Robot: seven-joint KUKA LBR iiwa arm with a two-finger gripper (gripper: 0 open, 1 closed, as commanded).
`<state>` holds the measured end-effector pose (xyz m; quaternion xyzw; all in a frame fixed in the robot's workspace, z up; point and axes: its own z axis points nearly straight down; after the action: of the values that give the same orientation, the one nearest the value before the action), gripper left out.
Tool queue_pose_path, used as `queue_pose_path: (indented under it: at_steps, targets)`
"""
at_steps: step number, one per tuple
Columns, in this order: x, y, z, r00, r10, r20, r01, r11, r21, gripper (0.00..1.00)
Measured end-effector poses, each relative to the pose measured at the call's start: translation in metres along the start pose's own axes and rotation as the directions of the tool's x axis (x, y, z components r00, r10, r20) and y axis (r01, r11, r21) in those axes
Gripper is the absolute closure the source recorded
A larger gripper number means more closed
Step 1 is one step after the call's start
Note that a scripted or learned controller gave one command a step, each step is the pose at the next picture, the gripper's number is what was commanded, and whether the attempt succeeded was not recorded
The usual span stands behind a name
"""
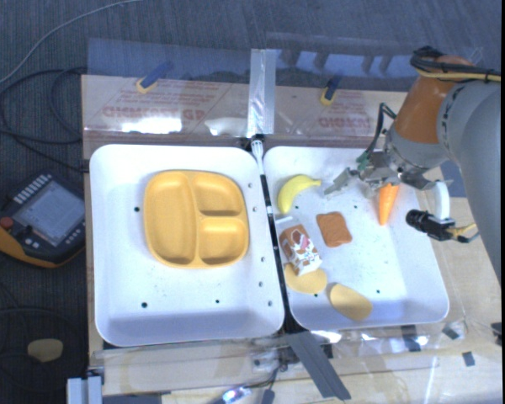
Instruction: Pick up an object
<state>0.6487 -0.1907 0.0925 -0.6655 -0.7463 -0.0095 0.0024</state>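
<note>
The grey arm with its orange band (422,112) reaches in from the right and bends down over the upper right part of the right-hand shallow white bin (421,297), its wrist tilted toward the bin's floor. The two-finger gripper (366,173) hangs low at the end of it, with one slim grey finger (340,181) stretching out to the left toward the bin's middle; whether the fingers stand wide or narrow cannot be told from this angle, and nothing is seen held between them. A small orange plastic carrot (388,203) lies just beside the gripper, on its right and a little lower, pointing down the bin; whether it touches the tool is unclear. To the left of the finger a yellow plastic banana (295,190) rests near the bin's upper left corner. Below these a flat reddish-brown rectangular piece (333,228) lies in the middle of the bin, with a brown, white and red toy cake slice (299,248) near its left. Two flat tan oval pieces lie lower, one (306,281) touching the cake slice and the other (350,301) near the front wall. The left-hand shallow white bin (118,301) holds a yellow plastic tray with three compartments (196,218), well apart from the arm.
</note>
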Motion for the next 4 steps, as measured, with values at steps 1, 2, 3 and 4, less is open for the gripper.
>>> queue_pose_path:
  at_steps: [1, 2, 3, 4]
  targets:
    - [-0.031, 0.016, -0.062, 0.994, -0.104, 0.016, 0.104, 0.995, 0.011, 0.0]
    - [-0.025, -0.01, -0.005, 0.988, -0.156, 0.013, 0.156, 0.988, 0.006, 0.0]
    - [0.021, -0.07, 0.003, 0.984, -0.175, 0.02, 0.174, 0.985, 0.006, 0.0]
    - [-0.015, -0.094, -0.001, 0.962, -0.274, 0.016, 0.274, 0.962, -0.003, 0.0]
